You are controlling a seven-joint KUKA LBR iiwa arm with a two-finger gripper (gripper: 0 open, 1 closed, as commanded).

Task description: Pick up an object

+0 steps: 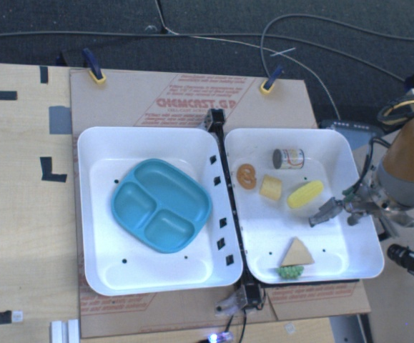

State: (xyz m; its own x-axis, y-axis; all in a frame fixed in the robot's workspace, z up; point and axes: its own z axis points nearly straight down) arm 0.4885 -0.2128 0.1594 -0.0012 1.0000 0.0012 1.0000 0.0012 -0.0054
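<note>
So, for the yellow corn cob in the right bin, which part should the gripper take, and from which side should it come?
Take the corn cob at its middle, across the narrow width, coming straight down from above. It lies flat and slanted on the right bin's floor, long and rounded, so the ends likely offer less hold. The yellow block sits apart on its left. The gripper is already close, just below it.

Two white bins, clamped cardboard

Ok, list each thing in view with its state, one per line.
Blue tray: flat in left bin, upright.
Can: on its side, right bin.
Pretzel: lying flat.
Yellow block: resting, untouched.
Corn: lying, not held.
Sandwich wedge: lying flat.
Pincer: low over the right bin.
</note>
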